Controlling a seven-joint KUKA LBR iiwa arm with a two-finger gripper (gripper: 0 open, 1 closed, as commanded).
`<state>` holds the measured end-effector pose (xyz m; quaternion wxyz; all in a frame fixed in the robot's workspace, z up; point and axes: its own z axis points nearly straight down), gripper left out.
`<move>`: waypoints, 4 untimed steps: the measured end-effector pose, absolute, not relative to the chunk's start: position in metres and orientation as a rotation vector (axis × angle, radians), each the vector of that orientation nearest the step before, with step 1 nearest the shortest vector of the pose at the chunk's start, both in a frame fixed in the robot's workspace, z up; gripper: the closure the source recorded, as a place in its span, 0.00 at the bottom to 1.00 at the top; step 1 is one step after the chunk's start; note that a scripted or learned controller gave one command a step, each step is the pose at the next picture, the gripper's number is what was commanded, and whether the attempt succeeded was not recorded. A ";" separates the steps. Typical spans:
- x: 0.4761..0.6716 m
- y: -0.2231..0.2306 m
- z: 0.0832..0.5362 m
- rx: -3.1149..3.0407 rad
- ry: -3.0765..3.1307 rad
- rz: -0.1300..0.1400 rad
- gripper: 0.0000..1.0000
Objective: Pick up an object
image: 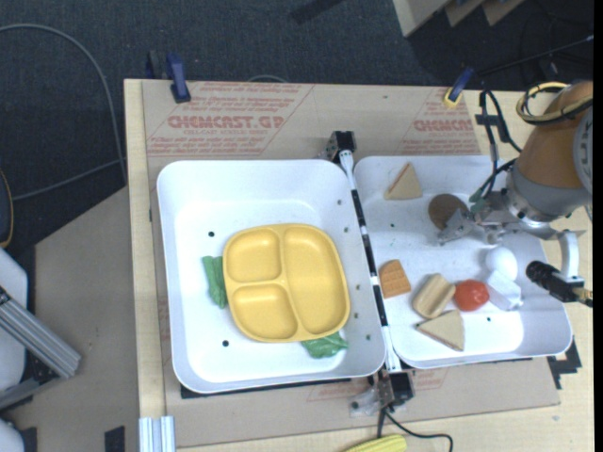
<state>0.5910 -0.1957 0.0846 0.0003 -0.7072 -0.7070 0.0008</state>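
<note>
The gripper [464, 222] hung low in the right bin [551, 332], beside a brown round piece [443, 207]; we could not tell its state. No object was lifted. We judged that crowding near the white egg [499, 263] and tomato [472, 296] risked a glancing, failed grasp.

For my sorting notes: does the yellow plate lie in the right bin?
No, the yellow plate lies in the left bin, partly over green pieces.
</note>
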 end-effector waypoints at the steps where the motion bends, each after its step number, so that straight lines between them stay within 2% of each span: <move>1: 0.624 -0.149 0.085 -2.222 -2.224 -0.001 0.00; 2: 0.662 -0.097 0.083 -2.214 -2.213 0.029 0.00; 4: 0.662 -0.097 0.083 -2.214 -2.214 0.030 0.00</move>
